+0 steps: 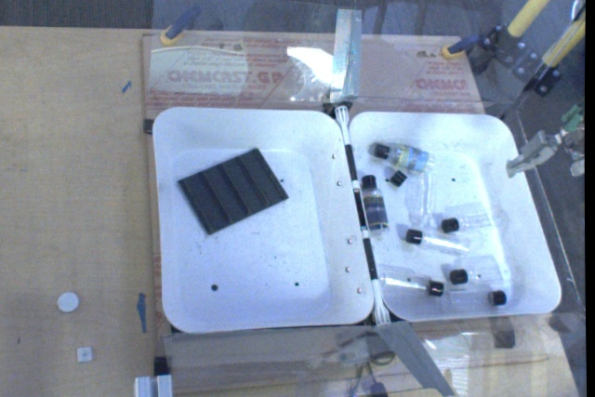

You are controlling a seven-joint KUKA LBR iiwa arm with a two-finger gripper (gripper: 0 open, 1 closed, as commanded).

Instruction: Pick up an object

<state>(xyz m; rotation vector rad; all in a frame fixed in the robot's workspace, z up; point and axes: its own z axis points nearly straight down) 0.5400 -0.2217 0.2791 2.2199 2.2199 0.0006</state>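
The left bin (244,307) is lying at mid-frame, holding a dark ribbed slab (232,190) in its upper left part. The right bin (530,228) beside it is carrying clear vials with black caps (437,240), scattered from upper left to lower right, one blue-labelled vial (405,156) near the top. At the right edge a pale gripper (542,151) is hanging just beyond the right bin's rim; its fingers are too blurred to tell their spread, and nothing is seen in them. The approach is only beginning; next the gripper needs carrying over one vial and lowering.
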